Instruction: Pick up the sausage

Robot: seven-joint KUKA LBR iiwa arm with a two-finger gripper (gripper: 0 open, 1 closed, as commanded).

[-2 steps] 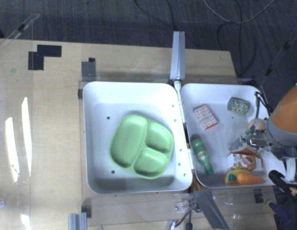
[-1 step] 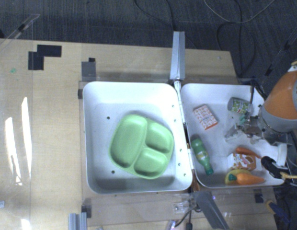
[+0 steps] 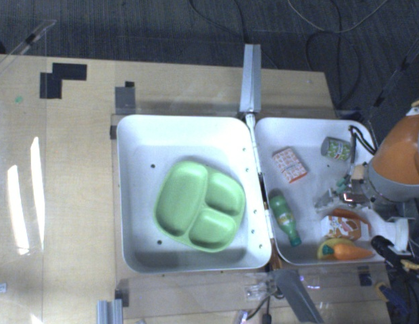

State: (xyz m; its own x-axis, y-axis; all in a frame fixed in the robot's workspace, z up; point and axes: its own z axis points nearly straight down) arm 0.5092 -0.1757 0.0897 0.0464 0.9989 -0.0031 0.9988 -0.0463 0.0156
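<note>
Looking down on a pale wooden bench (image 3: 61, 181) bearing two white bins.
Reaching into the right bin (image 3: 307, 137) with the gripper (image 3: 339, 196), its opening impossible to tell; lying just beside it toward the bin's near wall, the reddish-brown sausage (image 3: 344, 224), contact unclear, with an orange carrot (image 3: 350, 251) beyond that and a green bottle (image 3: 284, 216) off toward the left bin (image 3: 142, 147).

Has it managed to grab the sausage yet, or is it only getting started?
Nothing looks done yet. The gripper hangs low over the right bin, just above a brown packet that may be the sausage; I can't tell if it grips anything. The grab and lift are left.
</note>
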